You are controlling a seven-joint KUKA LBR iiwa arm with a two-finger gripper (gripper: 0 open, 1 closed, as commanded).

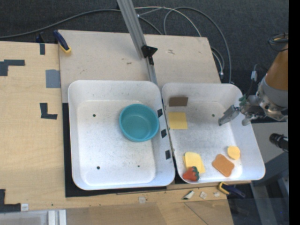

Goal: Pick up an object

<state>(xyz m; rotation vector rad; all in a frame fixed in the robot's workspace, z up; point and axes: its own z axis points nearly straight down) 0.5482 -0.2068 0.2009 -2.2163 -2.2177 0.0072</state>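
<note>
Left bin (84, 125): one teal bowl (138, 122), upright, toward the bin's right side.

Right bin (211, 90): brown block (178, 101) near the back left corner; pale yellow square (177, 120) just in front of it. Along the front: yellow piece (193, 161) with a red strawberry (191, 174) touching its front edge; orange slab (223, 165); small yellow-orange round (234, 152) just beside the slab.

Gripper (233, 116): over the right bin's right side, above bare floor, apart from every item. Fingers spread, nothing between them.

Arm (276, 86): enters from the right, orange band visible.
</note>
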